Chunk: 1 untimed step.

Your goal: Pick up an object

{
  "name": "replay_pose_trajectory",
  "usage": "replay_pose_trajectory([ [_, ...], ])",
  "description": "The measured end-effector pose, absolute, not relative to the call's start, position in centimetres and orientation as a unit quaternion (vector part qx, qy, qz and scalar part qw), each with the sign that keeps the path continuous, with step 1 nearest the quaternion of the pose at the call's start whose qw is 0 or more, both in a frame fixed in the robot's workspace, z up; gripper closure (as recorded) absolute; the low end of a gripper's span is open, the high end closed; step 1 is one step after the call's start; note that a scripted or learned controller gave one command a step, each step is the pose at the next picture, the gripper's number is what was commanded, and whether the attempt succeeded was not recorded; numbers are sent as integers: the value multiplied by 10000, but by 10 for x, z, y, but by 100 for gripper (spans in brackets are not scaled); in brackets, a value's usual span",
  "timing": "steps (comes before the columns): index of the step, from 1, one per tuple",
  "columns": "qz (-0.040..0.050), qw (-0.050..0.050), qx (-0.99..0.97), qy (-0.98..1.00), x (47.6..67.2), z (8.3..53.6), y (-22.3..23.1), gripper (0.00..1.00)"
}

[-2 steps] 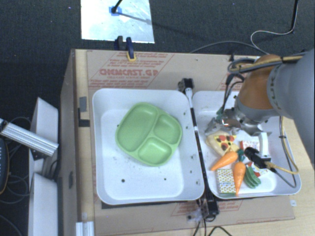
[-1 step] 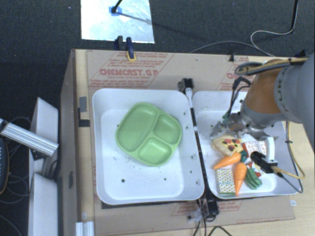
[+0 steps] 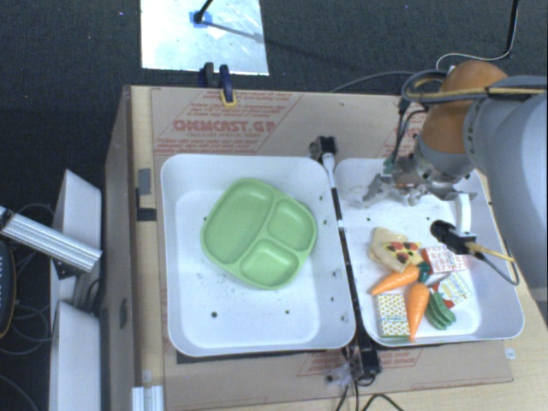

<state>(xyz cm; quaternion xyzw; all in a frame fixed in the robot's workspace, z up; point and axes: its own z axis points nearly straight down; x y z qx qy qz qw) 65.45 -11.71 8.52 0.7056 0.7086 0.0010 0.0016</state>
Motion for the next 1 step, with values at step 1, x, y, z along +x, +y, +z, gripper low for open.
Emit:
replay_pose_trajectory([
  [1,0,-1,7066,7076,578,84,-100,0],
])
